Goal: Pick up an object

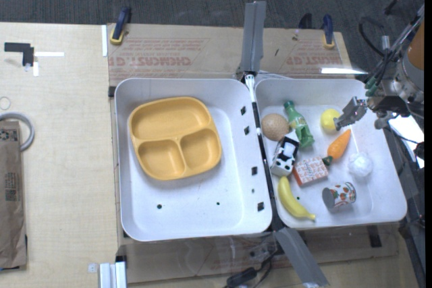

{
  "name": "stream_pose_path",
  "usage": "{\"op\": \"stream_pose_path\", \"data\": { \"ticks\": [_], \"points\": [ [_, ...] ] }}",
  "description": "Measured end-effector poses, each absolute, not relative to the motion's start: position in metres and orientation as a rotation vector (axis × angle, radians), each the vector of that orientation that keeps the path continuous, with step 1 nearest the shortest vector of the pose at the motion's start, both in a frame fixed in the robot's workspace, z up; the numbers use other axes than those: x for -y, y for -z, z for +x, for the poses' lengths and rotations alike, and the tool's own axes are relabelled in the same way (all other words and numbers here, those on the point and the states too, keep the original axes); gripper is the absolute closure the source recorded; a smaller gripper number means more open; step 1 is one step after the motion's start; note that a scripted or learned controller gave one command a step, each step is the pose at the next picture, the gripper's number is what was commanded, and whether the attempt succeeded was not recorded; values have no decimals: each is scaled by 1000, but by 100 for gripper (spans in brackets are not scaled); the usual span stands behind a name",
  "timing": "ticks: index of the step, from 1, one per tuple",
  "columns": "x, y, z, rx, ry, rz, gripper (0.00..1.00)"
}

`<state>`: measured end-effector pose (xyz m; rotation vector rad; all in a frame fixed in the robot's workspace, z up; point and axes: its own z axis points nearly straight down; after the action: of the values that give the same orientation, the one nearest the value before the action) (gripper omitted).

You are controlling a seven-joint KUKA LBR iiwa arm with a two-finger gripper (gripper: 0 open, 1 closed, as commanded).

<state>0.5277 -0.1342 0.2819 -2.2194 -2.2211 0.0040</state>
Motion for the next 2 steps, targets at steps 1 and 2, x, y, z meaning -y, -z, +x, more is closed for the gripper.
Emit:
{"op": "stream_pose_path", "data": {
  "ticks": [1,2],
  "points": [
    [173,-212,559,2261,-3,-2178,0],
    [208,-93,570,2268,2,-2176,0]
  ]
}}
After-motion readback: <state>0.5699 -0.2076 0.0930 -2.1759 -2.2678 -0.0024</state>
